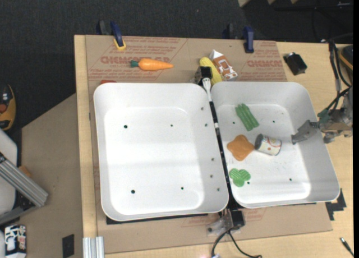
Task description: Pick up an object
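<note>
The right bin [314,187] holds a green ridged block [246,116], an orange flat piece [241,148], a small white can [268,145] lying on its side and a green leafy toy [239,177]. My gripper [303,132] reaches in low over the bin's right side, a short way right of the white can and apart from it. Nothing shows in its grasp.
The left bin [112,156] lies beside the right one. Behind the bins on the board lie a toy carrot [151,64], a yellow banana [206,67] and a small carton [224,67]. Blue clamps [118,36] grip the board's back edge.
</note>
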Motion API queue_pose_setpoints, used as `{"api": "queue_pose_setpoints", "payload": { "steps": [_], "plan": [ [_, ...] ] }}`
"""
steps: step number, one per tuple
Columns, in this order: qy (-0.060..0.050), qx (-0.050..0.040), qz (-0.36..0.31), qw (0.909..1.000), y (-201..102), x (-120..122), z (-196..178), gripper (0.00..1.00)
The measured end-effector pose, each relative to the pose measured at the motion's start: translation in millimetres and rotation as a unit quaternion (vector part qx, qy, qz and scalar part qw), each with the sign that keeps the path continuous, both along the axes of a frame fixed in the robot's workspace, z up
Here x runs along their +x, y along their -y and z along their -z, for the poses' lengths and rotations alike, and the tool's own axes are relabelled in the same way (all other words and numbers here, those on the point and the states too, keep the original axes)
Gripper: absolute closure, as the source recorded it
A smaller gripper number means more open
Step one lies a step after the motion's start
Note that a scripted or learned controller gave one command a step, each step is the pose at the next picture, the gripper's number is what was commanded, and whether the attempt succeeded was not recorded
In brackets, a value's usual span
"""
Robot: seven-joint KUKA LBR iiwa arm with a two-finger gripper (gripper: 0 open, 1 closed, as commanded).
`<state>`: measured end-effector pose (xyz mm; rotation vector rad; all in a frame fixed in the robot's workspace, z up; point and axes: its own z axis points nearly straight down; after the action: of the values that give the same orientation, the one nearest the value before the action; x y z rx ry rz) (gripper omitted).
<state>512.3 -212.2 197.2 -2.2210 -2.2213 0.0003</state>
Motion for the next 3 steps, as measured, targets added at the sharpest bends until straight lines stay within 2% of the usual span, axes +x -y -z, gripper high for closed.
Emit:
{"api": "queue_pose_setpoints", "payload": {
  "steps": [1, 2, 3],
  "plan": [
    [-0.004, 0.002, 0.001, 1.0, -11.7, -36.0, 118.5, 0.0],
    [0.002, -0.0014, 0.001, 1.0, -10.1, -33.1, 102.5, 1.0],
    [0.005, -0.0015, -0.003, 1.0, -62.5, 43.4, 34.0, 1.0]
  ]
}}
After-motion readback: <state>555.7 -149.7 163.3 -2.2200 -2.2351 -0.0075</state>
